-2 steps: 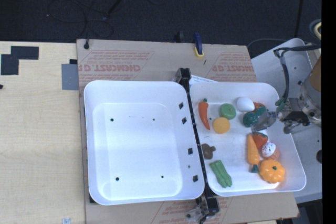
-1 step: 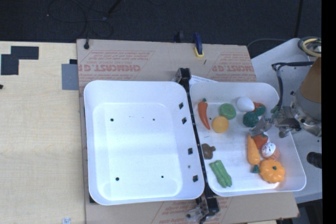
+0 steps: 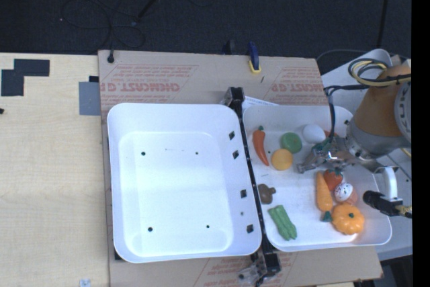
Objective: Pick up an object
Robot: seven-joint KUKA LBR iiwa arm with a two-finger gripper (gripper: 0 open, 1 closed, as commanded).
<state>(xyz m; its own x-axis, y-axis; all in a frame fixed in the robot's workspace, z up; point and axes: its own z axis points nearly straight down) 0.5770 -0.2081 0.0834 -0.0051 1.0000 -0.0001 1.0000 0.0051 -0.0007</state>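
My gripper point(image 3: 318, 161) hangs low over the right bin point(image 3: 306, 242), near its middle right, and looks open with nothing between its fingers. Just to its left lie a yellow ball point(image 3: 282, 159) and a green ball point(image 3: 291, 142). A white egg point(image 3: 313, 133) sits behind it. Right below it are a red piece point(image 3: 333, 179), an orange carrot point(image 3: 324, 193), a white spotted piece point(image 3: 343, 192) and an orange pumpkin point(image 3: 347, 219).
A red-orange pepper point(image 3: 259, 145), a brown piece point(image 3: 266, 193) and a green pod point(image 3: 283, 222) lie along the right bin's left side. The left bin point(image 3: 117, 178) stands beside it, across a black divider point(image 3: 245, 171). The arm's grey body point(image 3: 379, 117) and cables overhang the right edge.
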